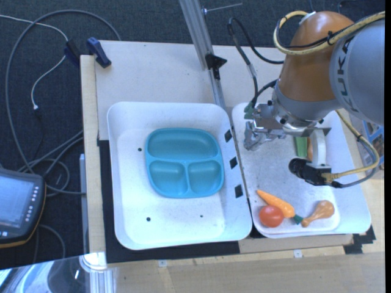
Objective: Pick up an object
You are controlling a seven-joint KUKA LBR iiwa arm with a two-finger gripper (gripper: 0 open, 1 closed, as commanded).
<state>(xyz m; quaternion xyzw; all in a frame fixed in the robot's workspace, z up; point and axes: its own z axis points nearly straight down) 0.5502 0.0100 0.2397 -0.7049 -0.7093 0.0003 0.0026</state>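
the gripper (255,138) hangs over the right bin (269,173), nothing visibly held; whether it's spread i cannot tell. the carrot (275,201), tomato (271,216) and drumstick (320,212) lie near the bin's front edge. this looks like the approach, and the next move likely calls for shifting toward them and lowering.

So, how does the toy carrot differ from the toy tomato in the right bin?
The carrot is orange, long and tapered; the tomato is red and round. The carrot lies slanted, reaching toward the tan drumstick; the tomato sits just below it, nearer the bin's front rim. They look to be touching. Both lie in the right bin's front part, apart from the gripper.
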